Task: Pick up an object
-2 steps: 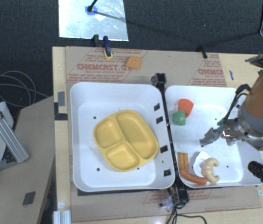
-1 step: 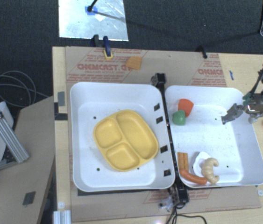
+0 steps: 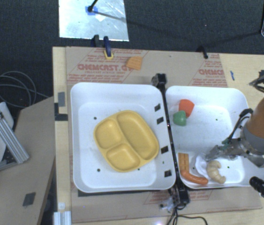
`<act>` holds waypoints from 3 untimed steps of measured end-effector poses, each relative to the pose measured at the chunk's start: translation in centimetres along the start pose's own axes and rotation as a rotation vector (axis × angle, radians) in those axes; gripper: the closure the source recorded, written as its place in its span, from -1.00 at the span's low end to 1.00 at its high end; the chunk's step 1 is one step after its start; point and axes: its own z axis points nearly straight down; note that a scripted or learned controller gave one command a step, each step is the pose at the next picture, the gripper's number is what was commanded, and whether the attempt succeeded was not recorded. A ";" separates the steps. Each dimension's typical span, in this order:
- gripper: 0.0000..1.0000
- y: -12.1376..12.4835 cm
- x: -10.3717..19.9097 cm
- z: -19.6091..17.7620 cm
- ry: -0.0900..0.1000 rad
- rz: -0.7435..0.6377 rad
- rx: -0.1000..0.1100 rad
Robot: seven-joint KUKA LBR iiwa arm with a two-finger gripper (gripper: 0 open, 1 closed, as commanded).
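Several small things crowd the near edge of the right-hand bin (image 3: 237, 97), and that crowding is the main risk. A pale, knobbly croissant-shaped piece (image 3: 214, 171) lies closest to the gripper (image 3: 216, 152), resting on or against a small white dish-like item (image 3: 201, 163). Just beside them, toward the bin's near-left corner, an orange curved sausage-shaped thing (image 3: 188, 169) runs along the wall next to the divider. Well apart, near the far-left corner of the same bin, sit an orange-red piece (image 3: 186, 106) and a green ball-like one (image 3: 179, 118), touching or nearly so.

The gripper reaches in from the bin's right side and hangs just above the pale piece. Whether its fingers are spread or closed I cannot tell; nothing visibly sits between them, so I judge no object is yet held.

From here a descent could land on two things at once: a finger might strike the white item's rim or pinch it with the pale piece, and the grasp would likely slip. The pale piece looks rounded and lumpy, so it may roll aside. A push toward the near wall could jam it there.

The left-hand bin (image 3: 82, 125) holds a yellow divided tray (image 3: 124, 139) at its middle, far from the action.
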 end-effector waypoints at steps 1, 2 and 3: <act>-1.00 9.8 4.3 0.4 -0.004 -0.015 -0.023; -1.00 17.0 4.2 0.3 -0.005 -0.017 0.006; -1.00 16.8 4.1 0.4 -0.003 -0.010 0.001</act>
